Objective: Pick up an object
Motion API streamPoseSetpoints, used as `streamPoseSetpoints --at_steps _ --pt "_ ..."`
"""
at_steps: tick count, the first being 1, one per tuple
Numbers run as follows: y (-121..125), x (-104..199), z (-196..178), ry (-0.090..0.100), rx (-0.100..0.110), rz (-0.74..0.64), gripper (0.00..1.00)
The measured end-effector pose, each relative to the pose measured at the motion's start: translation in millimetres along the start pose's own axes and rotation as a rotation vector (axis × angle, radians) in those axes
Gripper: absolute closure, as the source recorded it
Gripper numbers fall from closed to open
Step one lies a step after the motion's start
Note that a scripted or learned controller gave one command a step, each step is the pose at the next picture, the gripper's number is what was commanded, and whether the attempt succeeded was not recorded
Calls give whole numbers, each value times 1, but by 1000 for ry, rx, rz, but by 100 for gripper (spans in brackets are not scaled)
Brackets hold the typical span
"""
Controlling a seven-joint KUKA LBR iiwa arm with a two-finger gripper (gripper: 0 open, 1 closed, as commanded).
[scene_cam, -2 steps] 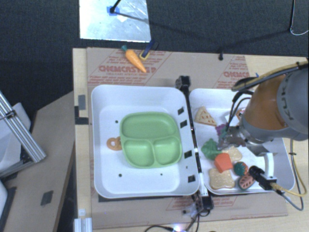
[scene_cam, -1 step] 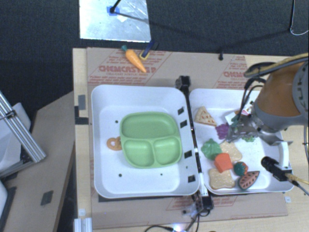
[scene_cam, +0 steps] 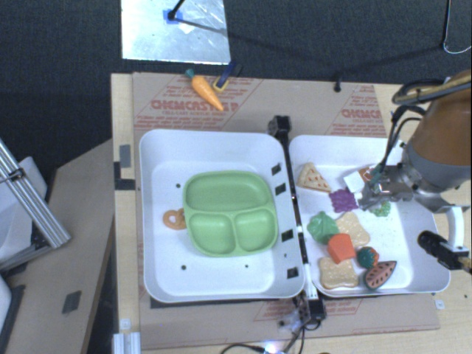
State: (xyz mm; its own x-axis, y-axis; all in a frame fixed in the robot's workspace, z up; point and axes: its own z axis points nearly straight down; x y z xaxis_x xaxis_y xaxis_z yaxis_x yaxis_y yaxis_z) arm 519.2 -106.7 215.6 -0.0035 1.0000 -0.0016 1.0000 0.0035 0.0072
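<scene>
The right bin (scene_cam: 424, 264) holds several toy foods: a pizza slice (scene_cam: 313, 177), purple grapes (scene_cam: 342, 199), a green leafy piece (scene_cam: 321, 226), an orange-red block (scene_cam: 340, 247), two bread slices (scene_cam: 353, 228) (scene_cam: 338, 272), a strawberry (scene_cam: 366, 257) and a watermelon slice (scene_cam: 380, 273). My gripper (scene_cam: 376, 191) hangs low over the bin's upper right part, just right of the grapes. A small green piece (scene_cam: 381, 209) shows at its lower edge, and a white and red item (scene_cam: 356, 178) lies to its left. The arm hides what is under the gripper.
The left bin (scene_cam: 162, 168) holds a green divided tray (scene_cam: 228, 212) and a small pretzel (scene_cam: 174, 219). A toy carrot (scene_cam: 206, 91) lies on the cardboard behind the bins. A black divider (scene_cam: 287, 198) runs between the bins.
</scene>
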Motion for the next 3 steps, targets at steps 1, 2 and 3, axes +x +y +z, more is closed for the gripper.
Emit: streamPoseSetpoints --at_steps 1,2,3 --pt "1 0 -9 1 4 0 100" --pt "6 54 -1 4 5 -6 100" --pt "-1 104 5 4 6 -6 100"
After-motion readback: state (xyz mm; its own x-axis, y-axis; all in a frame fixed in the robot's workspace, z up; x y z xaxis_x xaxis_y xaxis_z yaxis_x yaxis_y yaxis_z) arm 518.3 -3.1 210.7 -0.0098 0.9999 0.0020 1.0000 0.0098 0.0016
